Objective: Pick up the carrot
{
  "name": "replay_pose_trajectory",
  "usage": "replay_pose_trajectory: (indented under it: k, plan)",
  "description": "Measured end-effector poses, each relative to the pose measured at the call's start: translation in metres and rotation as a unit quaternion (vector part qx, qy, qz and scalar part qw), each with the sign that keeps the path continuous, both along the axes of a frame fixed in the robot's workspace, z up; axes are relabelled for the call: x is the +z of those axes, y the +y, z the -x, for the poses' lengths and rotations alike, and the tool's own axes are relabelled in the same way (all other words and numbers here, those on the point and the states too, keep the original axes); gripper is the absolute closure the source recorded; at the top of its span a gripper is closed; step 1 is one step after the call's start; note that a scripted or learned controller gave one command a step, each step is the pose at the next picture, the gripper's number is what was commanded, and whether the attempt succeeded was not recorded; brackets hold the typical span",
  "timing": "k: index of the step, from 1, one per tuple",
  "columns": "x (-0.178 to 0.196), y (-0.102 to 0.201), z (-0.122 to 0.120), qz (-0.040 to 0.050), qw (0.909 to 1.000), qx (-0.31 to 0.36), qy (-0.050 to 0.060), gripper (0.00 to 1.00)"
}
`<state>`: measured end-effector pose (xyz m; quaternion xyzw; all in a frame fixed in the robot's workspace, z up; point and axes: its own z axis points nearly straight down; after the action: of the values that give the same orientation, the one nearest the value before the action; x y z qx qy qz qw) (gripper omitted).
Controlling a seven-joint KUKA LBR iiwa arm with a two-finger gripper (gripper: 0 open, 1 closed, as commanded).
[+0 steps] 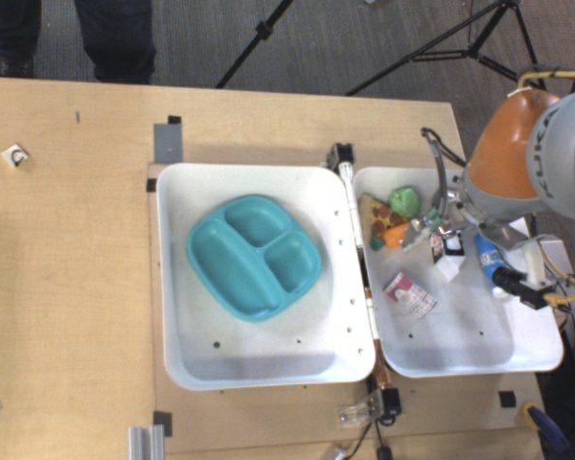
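A pale wooden surface (67, 286) carried two white bins. The left bin (259, 362) held a teal divided plate (255, 255). In the right bin (460, 348), near its far left corner, the orange carrot (393, 235) lay beside a green ball (404, 200). The end effector (433, 230) hung just right of the carrot; its grip could not be made out.
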<state>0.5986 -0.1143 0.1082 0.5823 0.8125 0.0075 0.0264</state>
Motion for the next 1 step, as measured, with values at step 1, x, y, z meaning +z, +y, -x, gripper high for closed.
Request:
replay_pose_trajectory:
  k: [1]
  plan:
    - [-0.0007, 0.0169, -0.0460, -0.0082, 0.9920, -0.126, 0.006, 0.00]
